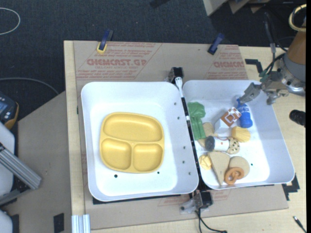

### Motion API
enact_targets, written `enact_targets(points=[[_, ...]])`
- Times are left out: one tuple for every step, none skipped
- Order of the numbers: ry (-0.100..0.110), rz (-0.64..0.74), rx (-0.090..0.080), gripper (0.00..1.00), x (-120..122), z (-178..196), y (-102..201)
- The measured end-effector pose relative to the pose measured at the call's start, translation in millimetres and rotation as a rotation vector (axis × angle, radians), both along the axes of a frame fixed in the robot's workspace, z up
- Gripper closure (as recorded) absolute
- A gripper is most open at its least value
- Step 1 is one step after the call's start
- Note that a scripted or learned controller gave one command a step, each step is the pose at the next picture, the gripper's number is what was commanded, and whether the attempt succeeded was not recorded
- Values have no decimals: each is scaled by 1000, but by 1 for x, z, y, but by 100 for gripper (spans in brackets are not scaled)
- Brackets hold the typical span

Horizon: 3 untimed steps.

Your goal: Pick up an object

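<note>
Gripper (259, 92) sits at the far right corner of the right bin (286, 154), over its rim area; one grey finger (250, 92) slants down-left toward the objects, a second finger to its right, jaws apart with nothing between them. Closest to the jaws: a blue bottle-like object (245, 115), its top just beside the left fingertip, lying just below-left. Beside that, further left, a small orange-and-white box (231, 116). Below the jaws, toward the bin's middle: a yellow lumpy piece (241, 134), a cream die with dots (234, 147), a grey-capped white tube (215, 143). Far from the jaws at the bin's near edge, a tan disc (228, 166) with a pink-orange ring (234, 174) on it. Well left of the jaws, a green toy (197, 118) along the bin's left wall. Left bin (92, 178), well apart from the gripper, holds a yellow three-compartment tray (131, 141).
</note>
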<state>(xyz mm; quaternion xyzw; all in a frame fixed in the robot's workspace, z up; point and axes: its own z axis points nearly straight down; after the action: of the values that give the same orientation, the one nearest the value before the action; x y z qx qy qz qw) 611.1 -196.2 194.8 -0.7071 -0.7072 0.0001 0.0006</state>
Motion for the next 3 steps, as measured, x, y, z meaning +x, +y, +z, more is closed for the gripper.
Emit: enact_targets(points=[[4, 0, 1, 0, 2, -62, -4], [-19, 2, -5, 0, 8, -86, -5], [-29, 1, -12, 100, 10, -74, -7]])
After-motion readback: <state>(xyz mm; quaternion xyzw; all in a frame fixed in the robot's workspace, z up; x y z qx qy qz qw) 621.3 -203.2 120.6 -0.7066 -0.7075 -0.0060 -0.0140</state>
